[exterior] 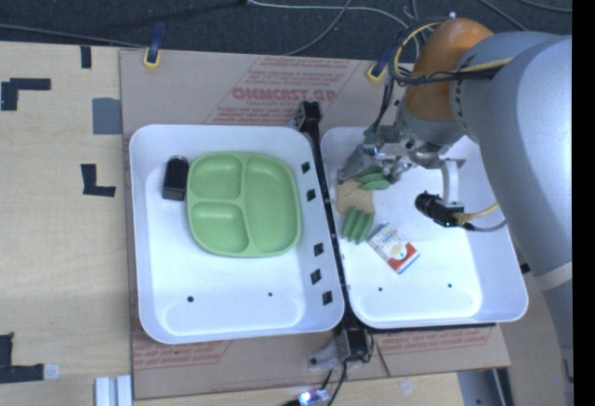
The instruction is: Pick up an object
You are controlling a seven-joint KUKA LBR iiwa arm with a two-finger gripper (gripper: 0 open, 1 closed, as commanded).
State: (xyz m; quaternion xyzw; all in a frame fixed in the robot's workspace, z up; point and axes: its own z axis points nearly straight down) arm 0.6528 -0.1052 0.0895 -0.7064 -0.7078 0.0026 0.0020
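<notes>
You have a small cluster in the right bin (483, 293), near its left wall: a green ridged thing (357, 224), a tan lump (354, 199) just above it and touching it, another green piece (374, 179) higher up under the claw, and a small flat packet (394, 247), white with orange and red print, just right of the ridged green thing. The packet's print is too small to read.

The claw (376, 163) sits low over the top of that cluster, right at the upper green piece. You can't tell whether it is open or closed; metal parts and cables blur together there, and whether it grips anything is unclear. The grey arm (521, 135) with its orange band (446, 60) comes in from the right.

The left bin (149, 283) carries a light green divided plate (244, 203) with three compartments, and a small black block (175, 178) just beside the plate's left edge.

The cardboard sheet (279, 88) under the bins on the table (56, 246) has red lettering, mirrored or upside down, not legible.
</notes>
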